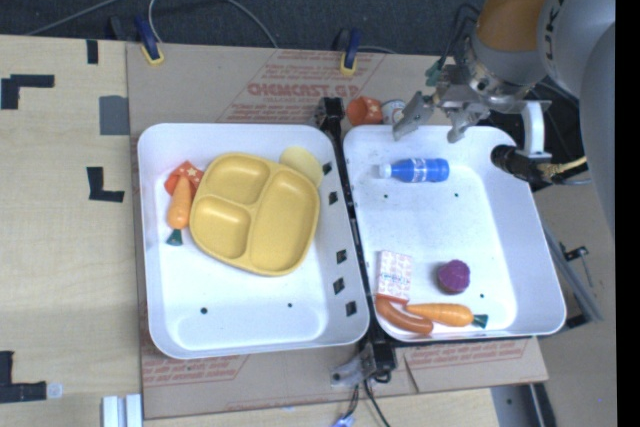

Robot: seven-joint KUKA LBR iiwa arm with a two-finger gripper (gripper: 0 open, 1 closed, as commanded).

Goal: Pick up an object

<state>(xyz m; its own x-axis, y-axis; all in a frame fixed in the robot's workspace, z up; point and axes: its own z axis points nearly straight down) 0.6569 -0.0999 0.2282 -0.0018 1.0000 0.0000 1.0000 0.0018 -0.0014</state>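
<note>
over right bin (520,245) far edge, hand (436,123) open, empty

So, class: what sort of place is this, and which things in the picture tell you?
Probably a robotics lab test bench, not a kitchen. A grey and orange robot arm reaches over two shallow white plastic bins of toy food, such as a yellow divided plastic plate, on clamped cardboard.
</note>
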